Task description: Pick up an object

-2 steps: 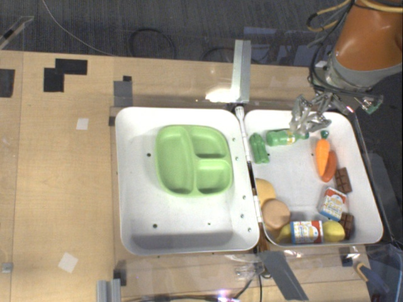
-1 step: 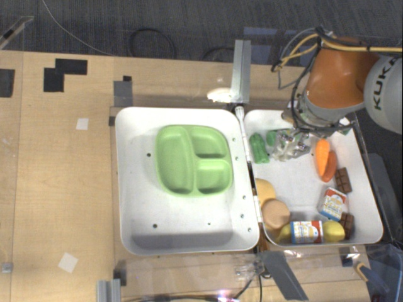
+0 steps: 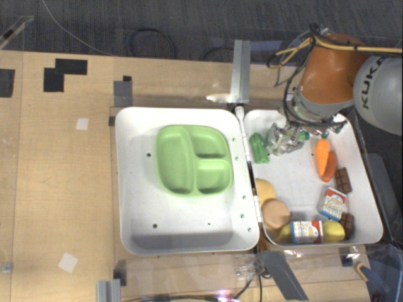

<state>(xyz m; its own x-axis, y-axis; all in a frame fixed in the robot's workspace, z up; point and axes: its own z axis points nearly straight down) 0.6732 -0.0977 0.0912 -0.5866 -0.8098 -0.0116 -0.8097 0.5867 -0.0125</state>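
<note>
Small green plastic block (image 3: pixel 259 148) lies at far left corner of right white bin (image 3: pixel 371 216), against the dividing wall; likely light, stiff, slick; best pinched across its narrow sides. Gripper (image 3: pixel 287 139) sits low just beside it, to its right; metal fingers blurred, cannot tell how far apart, nothing seen between them. Orange plastic carrot (image 3: pixel 323 158) near far right edge, tapered, smooth; 2 brown chocolate-like bars (image 3: pixel 342 180) by right wall; small printed carton (image 3: pixel 333 204); tan rounded bun shapes (image 3: pixel 274 212) at near left; labelled yellow bottle (image 3: pixel 310 231) along near edge. Left white bin (image 3: pixel 132 219) carries a green 3-compartment plastic tray (image 3: pixel 192 160).
</note>
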